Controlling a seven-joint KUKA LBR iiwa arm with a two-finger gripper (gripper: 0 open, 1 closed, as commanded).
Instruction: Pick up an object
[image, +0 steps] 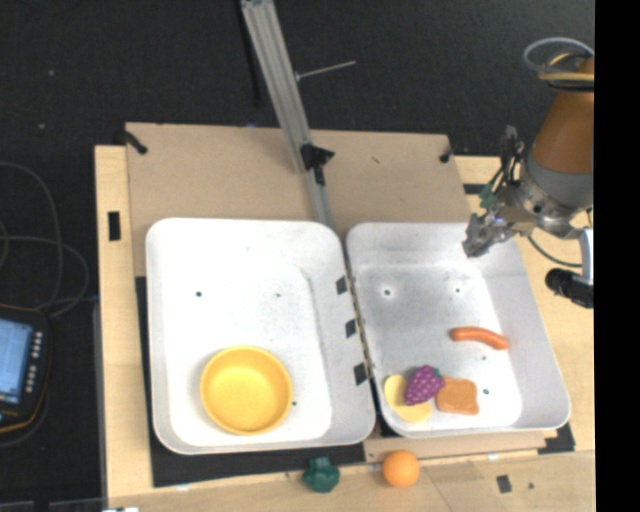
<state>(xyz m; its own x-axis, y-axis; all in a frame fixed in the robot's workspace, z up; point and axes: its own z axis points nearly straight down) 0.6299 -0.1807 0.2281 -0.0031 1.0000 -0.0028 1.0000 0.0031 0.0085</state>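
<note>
While the bench edge nearest the camera is carrying an orange ball (400, 468) and, just to its left, a small dark green object (321, 474), both are lying outside the bins. Behind them, the left bin (240, 260) is holding a yellow bowl (246, 389), sitting upright in its near corner. In the right bin (440, 270), a cluster is resting against the near wall: a purple grape bunch (424, 381) is overlapping a pale yellow piece (405, 396), and an orange-brown piece (459, 397) is lying just beside the grapes on the right. Slightly farther back, an orange carrot-like stick (480, 338) is lying apart from the cluster, near the bin's right wall. At the far right corner of that bin, the gripper (484, 238) is hanging over the rim, well apart from all the items; it is showing as a small dark blur, so whether it is released or clenched cannot be told.
</note>
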